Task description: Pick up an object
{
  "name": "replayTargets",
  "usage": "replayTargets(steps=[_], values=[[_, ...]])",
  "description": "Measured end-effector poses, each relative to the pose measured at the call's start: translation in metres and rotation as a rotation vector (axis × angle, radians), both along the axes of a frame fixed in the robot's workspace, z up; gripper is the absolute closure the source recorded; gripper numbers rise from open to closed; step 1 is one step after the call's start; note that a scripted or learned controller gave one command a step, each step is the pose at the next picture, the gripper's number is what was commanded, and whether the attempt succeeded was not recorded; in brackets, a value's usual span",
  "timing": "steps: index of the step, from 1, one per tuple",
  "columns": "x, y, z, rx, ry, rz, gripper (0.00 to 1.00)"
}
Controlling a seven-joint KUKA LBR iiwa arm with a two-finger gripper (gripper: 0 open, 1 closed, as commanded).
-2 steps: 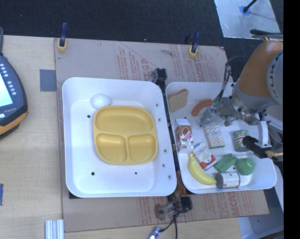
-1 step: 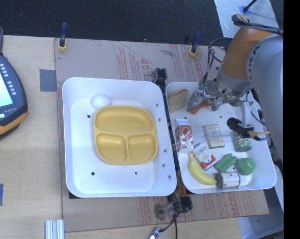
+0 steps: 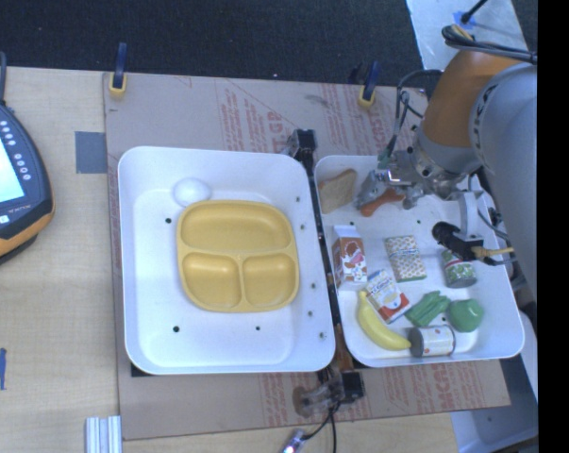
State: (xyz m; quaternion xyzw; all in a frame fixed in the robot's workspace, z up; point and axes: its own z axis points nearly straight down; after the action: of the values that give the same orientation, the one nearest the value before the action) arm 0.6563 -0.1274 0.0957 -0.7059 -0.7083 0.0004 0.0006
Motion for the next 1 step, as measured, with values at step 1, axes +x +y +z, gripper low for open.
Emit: replayTargets(steps=[1], values=[[-0.0003,0.0063,-0.0040,0.001,0.003,-0.001,0.00]])
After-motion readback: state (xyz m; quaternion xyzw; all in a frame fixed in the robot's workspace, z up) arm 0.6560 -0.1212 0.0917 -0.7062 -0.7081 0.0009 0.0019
